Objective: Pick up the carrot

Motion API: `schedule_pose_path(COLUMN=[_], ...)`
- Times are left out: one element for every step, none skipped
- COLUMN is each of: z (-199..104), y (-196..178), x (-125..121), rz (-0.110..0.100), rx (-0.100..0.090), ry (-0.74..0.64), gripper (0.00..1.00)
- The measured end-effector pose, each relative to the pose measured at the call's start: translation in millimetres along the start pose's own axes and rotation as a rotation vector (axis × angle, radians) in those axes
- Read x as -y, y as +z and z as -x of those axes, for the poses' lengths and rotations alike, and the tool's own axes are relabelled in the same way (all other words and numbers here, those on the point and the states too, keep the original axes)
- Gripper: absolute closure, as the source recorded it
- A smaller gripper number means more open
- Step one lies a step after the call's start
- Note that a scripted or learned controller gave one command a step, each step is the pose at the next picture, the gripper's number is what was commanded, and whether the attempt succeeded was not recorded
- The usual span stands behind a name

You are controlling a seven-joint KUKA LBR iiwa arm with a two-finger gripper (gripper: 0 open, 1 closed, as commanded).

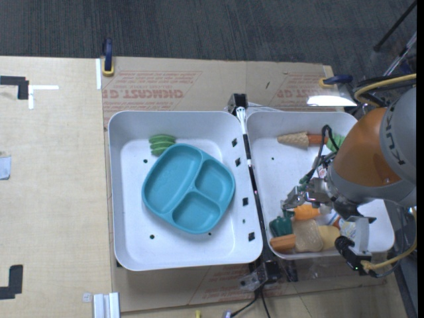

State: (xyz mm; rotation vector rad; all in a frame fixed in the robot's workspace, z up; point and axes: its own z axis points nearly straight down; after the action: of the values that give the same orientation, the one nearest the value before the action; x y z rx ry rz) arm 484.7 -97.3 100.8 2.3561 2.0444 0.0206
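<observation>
The grey arm [391,154] reaches in from three o'clock, its orange band bulging over the right-hand bin [278,171]. The gripper [298,201] hangs low over the bin's lower half, right above a cluster of toy food. From where I stand the wrist and cables crowd it, and I can't tell whether the claw is wide or narrow, or whether anything sits in it.

Just at five o'clock of the gripper tip lies a small orange piece [306,212], very close to it; I can't tell if they touch. What I take for the carrot [283,244] lies flat against the bin's wall at six o'clock, a long orange shape with a dark green tuft [281,225] at its eleven o'clock. A pale tan chunk [309,236] rests beside it at three o'clock, touching it. Up at twelve o'clock in the same bin, a cone-shaped piece [293,138] lies on its side.

The left bin [126,197] holds a blue divided plate [189,187] in its middle, with a green ribbed item [161,142] at the plate's eleven o'clock, tucked against its rim.
</observation>
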Motion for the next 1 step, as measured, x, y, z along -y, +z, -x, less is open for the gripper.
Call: schedule_pose_path(z=[1.6], y=[-10.7], x=[-3.6], rz=[0.008], rx=[0.003], ry=[0.006], gripper=[1.00])
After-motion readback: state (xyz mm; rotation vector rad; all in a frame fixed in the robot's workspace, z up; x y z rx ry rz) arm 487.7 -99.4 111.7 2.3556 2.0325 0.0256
